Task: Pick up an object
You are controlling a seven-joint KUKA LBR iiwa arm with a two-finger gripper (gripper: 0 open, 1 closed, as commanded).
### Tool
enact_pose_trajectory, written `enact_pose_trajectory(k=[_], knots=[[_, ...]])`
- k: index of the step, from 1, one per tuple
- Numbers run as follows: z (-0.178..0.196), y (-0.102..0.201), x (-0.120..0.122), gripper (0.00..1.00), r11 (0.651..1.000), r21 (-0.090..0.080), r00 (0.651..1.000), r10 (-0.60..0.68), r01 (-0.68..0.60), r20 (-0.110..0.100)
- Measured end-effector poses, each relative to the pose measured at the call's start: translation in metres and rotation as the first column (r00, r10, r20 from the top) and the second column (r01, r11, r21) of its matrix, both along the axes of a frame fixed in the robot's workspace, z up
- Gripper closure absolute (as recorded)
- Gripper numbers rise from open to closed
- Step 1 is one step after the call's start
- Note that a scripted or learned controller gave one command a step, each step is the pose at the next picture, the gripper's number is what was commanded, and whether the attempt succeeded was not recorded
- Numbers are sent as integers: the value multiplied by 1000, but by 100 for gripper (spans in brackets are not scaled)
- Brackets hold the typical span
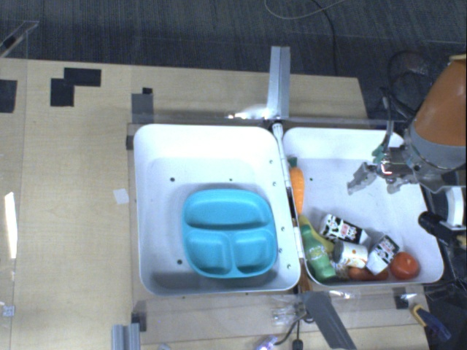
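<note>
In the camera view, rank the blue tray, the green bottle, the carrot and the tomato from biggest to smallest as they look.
1. blue tray, by far the largest.
2. green bottle.
3. carrot, partly hidden by the bin wall, so its place against the bottle is unsure.
4. tomato, the smallest.

pale wooden desk (66, 217) with black square marks | dark grey carpet floor (146, 13) beyond | thin black cable (321, 6) looping across carpet

Orange carrot (296, 186), green bottle (317, 252), cartons (343, 230), red tomato (403, 266) along right bin's (408, 210) near-left edges.
</note>
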State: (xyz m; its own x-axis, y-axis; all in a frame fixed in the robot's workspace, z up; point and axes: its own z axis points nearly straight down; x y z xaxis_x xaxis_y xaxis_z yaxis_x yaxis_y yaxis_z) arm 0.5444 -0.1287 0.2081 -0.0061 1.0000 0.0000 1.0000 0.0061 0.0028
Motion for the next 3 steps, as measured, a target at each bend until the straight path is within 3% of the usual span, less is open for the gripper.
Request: enact_pose_trajectory(k=[1,2,3], knots=[[-16,-48,53,0,990,-1,990,-141,141,3],[-4,-47,55,100,991,-1,991,-135,135,9],[42,42,84,100,993,-1,993,119,-119,5]])
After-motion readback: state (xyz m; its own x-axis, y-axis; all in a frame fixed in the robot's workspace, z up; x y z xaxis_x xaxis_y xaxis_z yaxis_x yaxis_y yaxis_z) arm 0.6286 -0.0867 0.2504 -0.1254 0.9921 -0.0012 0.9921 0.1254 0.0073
